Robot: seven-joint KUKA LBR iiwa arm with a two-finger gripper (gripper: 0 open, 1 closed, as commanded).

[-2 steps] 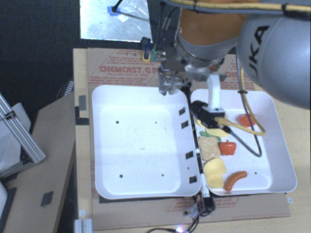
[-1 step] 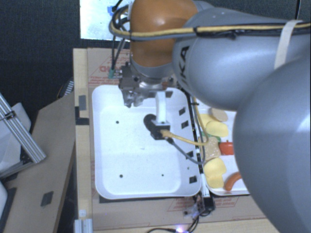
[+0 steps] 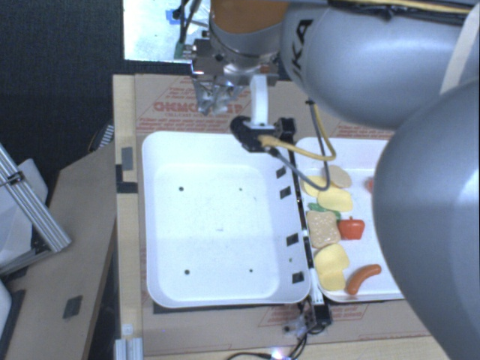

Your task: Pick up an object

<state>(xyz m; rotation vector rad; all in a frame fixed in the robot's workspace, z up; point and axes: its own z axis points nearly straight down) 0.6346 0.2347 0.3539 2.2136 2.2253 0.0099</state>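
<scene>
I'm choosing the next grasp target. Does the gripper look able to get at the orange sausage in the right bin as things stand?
Probably yes. The orange sausage lies apart near the front rim of the right bin, with nothing on top. The gripper sits above the back of the bench, so the arm must swing over first.

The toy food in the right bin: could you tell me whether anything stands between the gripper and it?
Nothing visible stands between. The gripper hangs above the far edge of the left bin; the toy food lies exposed along the right bin's near side, past the divider.

You see toy food bunched along the right bin's [image 3: 352, 150] left edge: yellow chips [image 3: 334, 199], bread slice [image 3: 324, 229], red pepper [image 3: 351, 228], sausage [image 3: 362, 277].
</scene>
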